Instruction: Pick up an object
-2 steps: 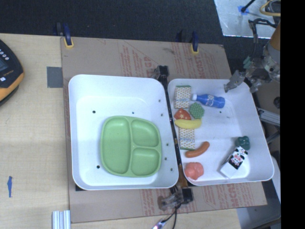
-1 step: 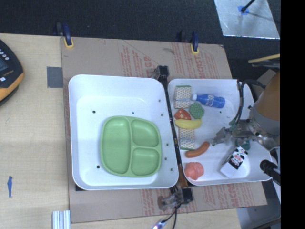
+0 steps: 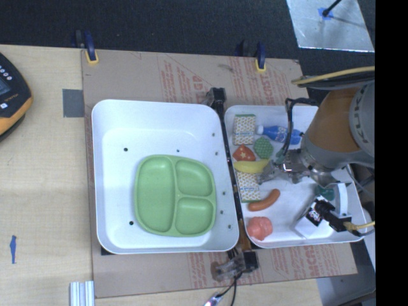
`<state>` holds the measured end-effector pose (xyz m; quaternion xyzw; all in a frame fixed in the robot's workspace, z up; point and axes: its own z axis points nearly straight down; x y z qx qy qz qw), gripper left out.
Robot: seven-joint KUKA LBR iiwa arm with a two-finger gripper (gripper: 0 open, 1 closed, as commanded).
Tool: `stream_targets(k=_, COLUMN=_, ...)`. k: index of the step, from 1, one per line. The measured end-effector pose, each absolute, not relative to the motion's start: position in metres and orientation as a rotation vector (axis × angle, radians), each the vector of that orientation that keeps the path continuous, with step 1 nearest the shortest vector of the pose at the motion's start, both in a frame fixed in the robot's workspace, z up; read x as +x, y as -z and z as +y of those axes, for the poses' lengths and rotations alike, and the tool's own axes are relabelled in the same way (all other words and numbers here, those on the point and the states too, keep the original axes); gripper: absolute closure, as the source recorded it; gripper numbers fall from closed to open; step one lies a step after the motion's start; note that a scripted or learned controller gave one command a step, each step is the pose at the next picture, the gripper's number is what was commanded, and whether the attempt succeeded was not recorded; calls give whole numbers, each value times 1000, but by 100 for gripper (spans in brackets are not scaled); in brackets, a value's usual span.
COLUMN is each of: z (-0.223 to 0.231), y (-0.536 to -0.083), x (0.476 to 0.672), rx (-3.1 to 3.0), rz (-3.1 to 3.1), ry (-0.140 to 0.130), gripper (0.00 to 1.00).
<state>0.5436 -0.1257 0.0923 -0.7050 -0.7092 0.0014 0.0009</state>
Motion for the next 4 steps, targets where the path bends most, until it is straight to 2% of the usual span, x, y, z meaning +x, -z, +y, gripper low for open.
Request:
stream_targets(k=1, z=-113, y=-92, x=622, rx=-2215, rz=-2225, ry=-4, gripper=0)
stream_targets(k=2, z=-109, y=-90, x=644, rx=-2185, rz=-2199, ry=-77, gripper=0)
stream_targets(k=3, z=-104, y=-101, x=645, rx=-2171, rz=-2201, ry=-71, gripper=100)
stream_targets(k=4, z=-44, y=-192, x=592, rx=-2212, rz=-2227, ry=-4, gripper=100)
